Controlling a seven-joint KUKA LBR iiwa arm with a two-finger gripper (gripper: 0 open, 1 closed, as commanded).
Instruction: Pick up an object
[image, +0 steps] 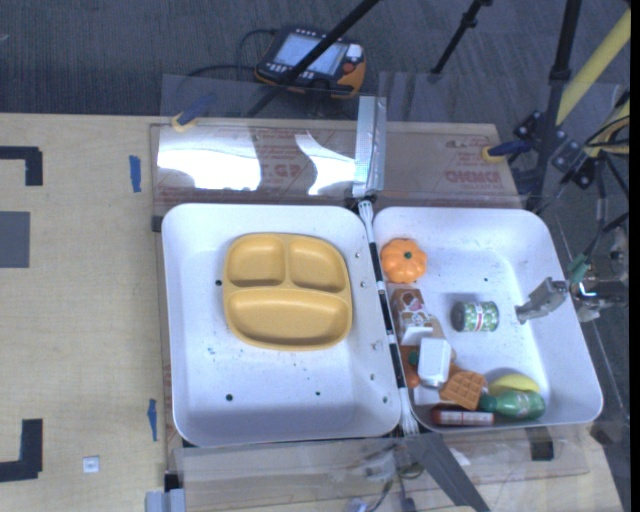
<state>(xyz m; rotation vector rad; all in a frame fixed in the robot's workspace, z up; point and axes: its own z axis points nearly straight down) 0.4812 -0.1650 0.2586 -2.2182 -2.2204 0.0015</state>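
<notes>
Here, you had the pickable objects gathered in the right bin (520, 235), mostly along its left wall and near edge. An orange toy pumpkin (404, 260) sat nearest the far left corner. Below it lay a brown packet (412, 310), then a white block (434, 360) resting partly on other items, a waffle-patterned piece (464, 388), a red tube (461, 417) along the near edge, and a yellow and green piece (515, 397) toward the near right corner. A small green-labelled can (475, 316) lay on its side near the bin's middle, apart from the rest.

The hand (541, 299) was over the right side of that bin, just right of the can and not touching it. You could see nothing between its fingers; whether they were apart or together could not be told from this view.

The left bin (190, 330) held a yellow divided plate (288, 290), flat, with three compartments. Both bins stood side by side on the desk (70, 330). A handheld controller (310, 60) lay beyond the far edge.
</notes>
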